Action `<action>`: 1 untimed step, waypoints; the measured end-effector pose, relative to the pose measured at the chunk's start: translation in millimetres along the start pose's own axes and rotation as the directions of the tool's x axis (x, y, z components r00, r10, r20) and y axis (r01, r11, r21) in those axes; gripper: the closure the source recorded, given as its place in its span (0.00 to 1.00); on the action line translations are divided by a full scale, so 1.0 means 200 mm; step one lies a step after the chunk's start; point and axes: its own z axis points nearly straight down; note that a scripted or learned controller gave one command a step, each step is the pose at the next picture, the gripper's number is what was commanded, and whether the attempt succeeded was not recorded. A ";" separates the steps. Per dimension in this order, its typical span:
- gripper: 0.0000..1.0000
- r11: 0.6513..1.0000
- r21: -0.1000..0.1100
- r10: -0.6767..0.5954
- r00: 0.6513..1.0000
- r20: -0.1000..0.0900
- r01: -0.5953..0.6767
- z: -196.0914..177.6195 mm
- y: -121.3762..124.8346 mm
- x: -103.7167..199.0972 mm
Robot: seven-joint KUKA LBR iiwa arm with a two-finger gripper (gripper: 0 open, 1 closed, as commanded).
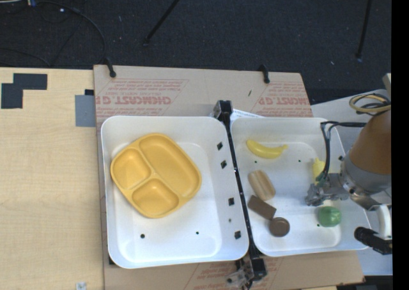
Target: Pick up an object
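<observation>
The right bin (pixel 291 247) holds a yellow banana (pixel 266 149), a tan cylinder (pixel 261 184), a dark brown block (pixel 261 207), a brown round piece (pixel 278 226), a green ball (pixel 330 216) and a small yellow piece (pixel 317 167) by the arm. My gripper (pixel 319 195) hangs low at the bin's right side, just above and left of the green ball. The arm's orange band (pixel 376 145) rises behind it. I see nothing held between the fingers.
The left bin (pixel 128 244) carries a yellow three-compartment plate (pixel 155 174). A black divider with clips (pixel 235 186) runs between the bins. Cardboard lies under both bins, and black cables loop at the right edge.
</observation>
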 end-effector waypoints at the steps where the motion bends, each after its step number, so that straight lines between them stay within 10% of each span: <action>1: 1.00 1.000 -0.004 -0.004 1.000 0.002 0.004 -0.31 0.02 0.00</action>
